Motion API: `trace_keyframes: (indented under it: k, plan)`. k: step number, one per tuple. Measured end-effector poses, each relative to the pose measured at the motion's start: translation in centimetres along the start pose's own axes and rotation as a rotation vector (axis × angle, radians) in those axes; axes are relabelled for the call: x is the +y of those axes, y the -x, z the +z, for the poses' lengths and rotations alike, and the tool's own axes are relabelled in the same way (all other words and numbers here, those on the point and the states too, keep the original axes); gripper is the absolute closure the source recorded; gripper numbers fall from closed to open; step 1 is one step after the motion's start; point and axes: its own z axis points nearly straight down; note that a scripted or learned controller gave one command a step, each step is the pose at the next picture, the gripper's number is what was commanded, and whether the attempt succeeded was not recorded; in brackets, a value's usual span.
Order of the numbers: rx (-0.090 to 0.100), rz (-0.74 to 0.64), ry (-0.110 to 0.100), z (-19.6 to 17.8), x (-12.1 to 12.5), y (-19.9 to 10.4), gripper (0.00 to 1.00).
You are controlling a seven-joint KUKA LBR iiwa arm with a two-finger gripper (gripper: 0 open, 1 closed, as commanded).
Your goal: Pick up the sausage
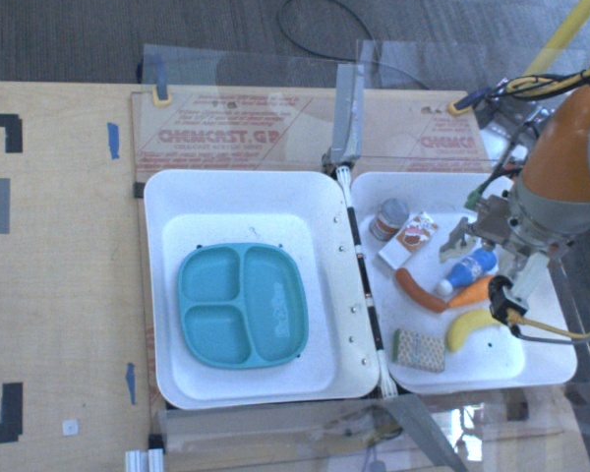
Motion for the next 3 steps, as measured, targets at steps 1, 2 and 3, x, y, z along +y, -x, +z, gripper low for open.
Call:
trace_keyframes:
  k: [1,2,3]
  plan:
    - [-0.001,-0.695,0.001,6.0,-5.1,-1.7,0.00]
    - [-0.002,-0.689,0.002,5.3,-4.9,-1.3,1.00]
    - [-0.005,-0.937,0.009,-1.8,-1.4,-10.9,1.00]
